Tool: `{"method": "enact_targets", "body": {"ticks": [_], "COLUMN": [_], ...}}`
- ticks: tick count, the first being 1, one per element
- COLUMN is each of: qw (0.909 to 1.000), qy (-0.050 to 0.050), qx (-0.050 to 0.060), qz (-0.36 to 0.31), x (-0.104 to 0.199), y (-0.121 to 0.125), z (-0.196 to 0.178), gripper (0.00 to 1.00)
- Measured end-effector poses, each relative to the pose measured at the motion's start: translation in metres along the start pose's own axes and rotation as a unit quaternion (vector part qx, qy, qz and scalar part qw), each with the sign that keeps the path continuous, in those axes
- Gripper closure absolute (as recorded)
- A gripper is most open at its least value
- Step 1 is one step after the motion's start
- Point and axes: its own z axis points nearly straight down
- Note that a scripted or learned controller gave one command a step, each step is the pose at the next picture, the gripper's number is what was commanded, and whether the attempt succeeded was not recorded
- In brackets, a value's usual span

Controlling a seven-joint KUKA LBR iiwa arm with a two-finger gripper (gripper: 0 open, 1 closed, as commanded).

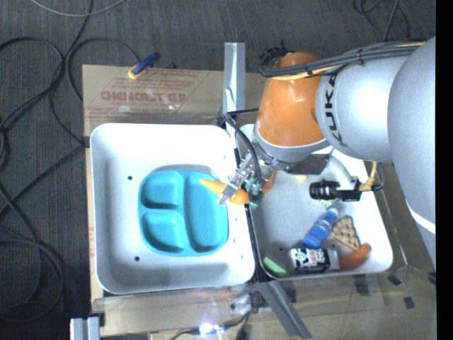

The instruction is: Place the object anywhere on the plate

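A blue plate (182,210) with three compartments lies in the left white bin (113,190). My gripper (236,188) hangs over the wall between the two bins, at the plate's right edge. An orange carrot (216,188) sits between its fingers, its pointed end sticking out left over the plate's upper right rim. The carrot is held above the plate, not resting on it.
The right bin (283,225) holds a blue bottle (320,229), a waffle-like cracker (345,232), a red sausage (354,256), a black-and-white pack (309,259) and a green piece (274,265). The big grey arm covers that bin's upper part.
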Motion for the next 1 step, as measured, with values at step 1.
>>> {"method": "enact_targets", "body": {"ticks": [1], "qw": [1.0000], "qy": [0.000], "qx": [0.000], "qz": [0.000], "x": [0.0000], "y": [0.0000], "z": [0.0000], "gripper": [0.00]}}
